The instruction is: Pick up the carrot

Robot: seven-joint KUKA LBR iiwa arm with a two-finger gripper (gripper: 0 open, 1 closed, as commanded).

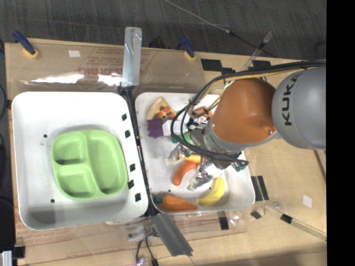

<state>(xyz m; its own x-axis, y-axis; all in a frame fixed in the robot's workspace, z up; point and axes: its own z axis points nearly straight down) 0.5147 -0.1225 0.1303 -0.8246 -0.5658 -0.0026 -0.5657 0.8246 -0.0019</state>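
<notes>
The carrot (178,203), orange with a green stub at its left end, lies along the front wall of the right bin (244,201). My gripper (188,166) is down in that bin, a little behind the carrot and not touching it. It is open, with its metal fingers (176,153) standing on either side of a smaller orange-red piece (181,175) that lies on the bin floor. The orange wrist band and cables hide the middle of the bin.
A banana (216,190) lies right of the carrot by the front wall. A pizza slice (161,110) and a purple piece (155,128) sit at the bin's back left. The left bin (28,148) holds a green divided plate (89,163).
</notes>
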